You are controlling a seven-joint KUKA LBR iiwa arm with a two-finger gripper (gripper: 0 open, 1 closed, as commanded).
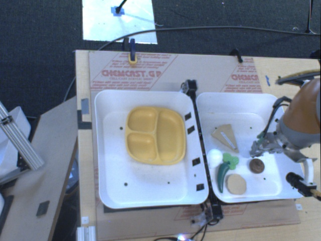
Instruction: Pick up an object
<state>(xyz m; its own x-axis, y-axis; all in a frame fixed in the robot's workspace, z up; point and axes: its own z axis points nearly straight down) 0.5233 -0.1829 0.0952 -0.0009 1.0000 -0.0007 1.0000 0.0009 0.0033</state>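
The right bin [241, 100] holds several small objects: a tan wedge [226, 136], a white ball [214, 156], a green piece [230, 159], a dark green pepper-like piece [222, 174], a round tan disc [236, 184] and a small brown disc [257, 165]. My gripper [259, 148] reaches in from the right and hangs just above the brown disc, left of the grey wrist. Nothing shows between its tips.
The left bin [108, 134] carries a yellow divided plate [155, 135]. A black divider with clips [196, 144] runs between the bins. A blue-and-yellow clamp [132, 52] sits at the bench's back edge. The arm's body covers the right bin's right wall.
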